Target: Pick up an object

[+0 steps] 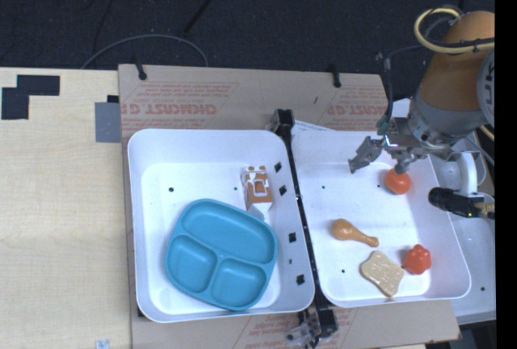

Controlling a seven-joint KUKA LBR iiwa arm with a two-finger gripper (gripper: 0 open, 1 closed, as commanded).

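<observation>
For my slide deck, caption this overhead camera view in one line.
Grey arm's gripper hovers with fingers spread above a round orange-red toy tomato in the right shallow white bin.

You're looking at an arm (456,73) whose upper link is a rounded orange shell, with a grey metal wrist section beneath it. A pale yellow cable loops over the shell at about 11 o'clock. The gripper (386,155) is dark grey, with two slim angular fingers (363,155) and thin black wires trailing along its body.
</observation>
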